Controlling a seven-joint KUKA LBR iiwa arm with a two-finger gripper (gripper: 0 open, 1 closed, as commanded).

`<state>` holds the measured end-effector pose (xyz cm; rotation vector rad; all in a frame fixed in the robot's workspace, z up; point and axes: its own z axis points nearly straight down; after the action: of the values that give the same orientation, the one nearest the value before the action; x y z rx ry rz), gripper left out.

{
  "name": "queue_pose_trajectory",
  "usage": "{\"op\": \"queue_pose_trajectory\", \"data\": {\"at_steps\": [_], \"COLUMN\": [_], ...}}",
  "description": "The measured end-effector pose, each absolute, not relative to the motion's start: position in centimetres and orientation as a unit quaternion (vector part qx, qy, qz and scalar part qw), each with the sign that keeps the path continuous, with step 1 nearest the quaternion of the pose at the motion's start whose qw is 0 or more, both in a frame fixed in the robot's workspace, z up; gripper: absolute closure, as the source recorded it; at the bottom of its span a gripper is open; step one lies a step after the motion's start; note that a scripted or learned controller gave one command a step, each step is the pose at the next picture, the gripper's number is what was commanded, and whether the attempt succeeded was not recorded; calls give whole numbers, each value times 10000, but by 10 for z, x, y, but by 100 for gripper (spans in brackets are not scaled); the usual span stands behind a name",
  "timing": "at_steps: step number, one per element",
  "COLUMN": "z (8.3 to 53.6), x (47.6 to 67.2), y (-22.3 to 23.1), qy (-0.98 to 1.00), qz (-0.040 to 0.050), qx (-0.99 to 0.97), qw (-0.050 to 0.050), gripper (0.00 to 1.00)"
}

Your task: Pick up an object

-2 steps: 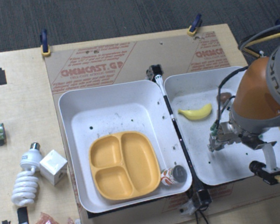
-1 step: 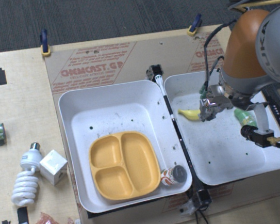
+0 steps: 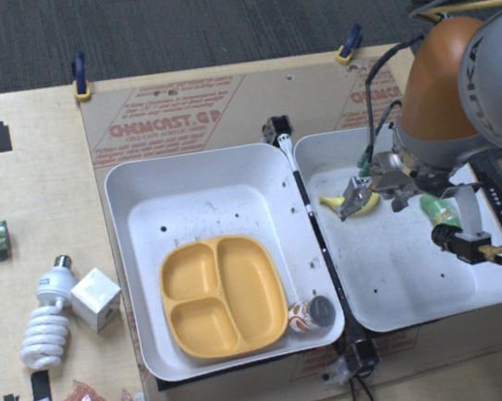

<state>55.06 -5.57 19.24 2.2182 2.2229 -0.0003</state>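
Grey arm's tool [image 3: 356, 202] down in the right bin [image 3: 406, 298], fingers pinched on a yellow banana [image 3: 337, 202] near that bin's left wall, yellow divided plate [image 3: 223, 294] chilling in the left bin [image 3: 140, 211], green thing [image 3: 438, 209] tucked by the wrist

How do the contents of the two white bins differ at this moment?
The left bin holds a yellow divided plate and a small lidded container at its near right corner; the right bin holds a banana and a green object. The gripper is at the banana. Both bins are shallow and white.
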Motion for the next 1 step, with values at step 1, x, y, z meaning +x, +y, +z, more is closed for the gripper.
{"op": "queue_pose_trajectory", "data": {"at_steps": [1], "z": [92], "x": [601], "y": [-97], "qy": [7073], "qz": [-4], "qx": [7069], "qw": [6], "gripper": [0]}}
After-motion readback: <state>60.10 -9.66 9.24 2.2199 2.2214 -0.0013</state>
